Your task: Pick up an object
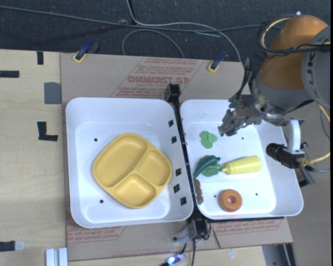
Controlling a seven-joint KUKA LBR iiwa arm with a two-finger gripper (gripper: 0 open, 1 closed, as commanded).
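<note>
Objects for picking are gathered in the right-hand shallow white bin (266,206): a small light-green leafy plastic piece (207,139), a dark-green leafy plastic vegetable (207,166), a yellow squeeze-bottle-shaped plastic toy (243,165) lying on its side, and an orange ring-shaped plastic doughnut (230,200). The dark-green piece is seen touching the bottle's nozzle end — a pairing likely to hinder a clean grasp of either. A yellow three-compartment plastic plate (132,170) is set alone in the left-hand shallow white bin (80,148). The dark two-finger gripper (228,126) is held over the upper part of the right bin, just beside the light-green piece, and nothing is seen between it and the bin floor; whether it is open or closed cannot be told. From this placement, the light-green piece is judged the likeliest target — the pick is not yet made.
</note>
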